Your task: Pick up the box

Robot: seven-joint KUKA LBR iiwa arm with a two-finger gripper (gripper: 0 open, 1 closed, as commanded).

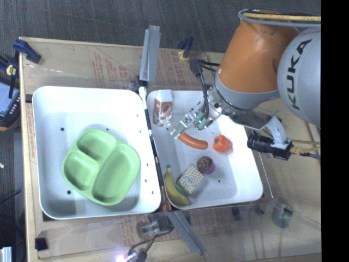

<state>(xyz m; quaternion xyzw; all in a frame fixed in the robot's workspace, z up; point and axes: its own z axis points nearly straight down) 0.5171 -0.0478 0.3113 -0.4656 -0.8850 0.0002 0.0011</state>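
My arm over right bin, gripper (pixel 192 121) down near the top middle, nothing held.

I reach in from the right, orange band and grey wrist hanging over the right bin (pixel 248 187), tool slanted down-left. My fingers sit slightly apart with nothing between them, tips just above the left end of the sausage (pixel 193 141). The box (pixel 163 107) stands upright in the bin's top-left corner, just left of my gripper, not touching. Tomato (pixel 222 143) right of sausage; banana (pixel 174 187), patterned packet (pixel 190 179), dark round item (pixel 205 164) lower down. Green divided plate (pixel 101 166) in left bin (pixel 49 105).
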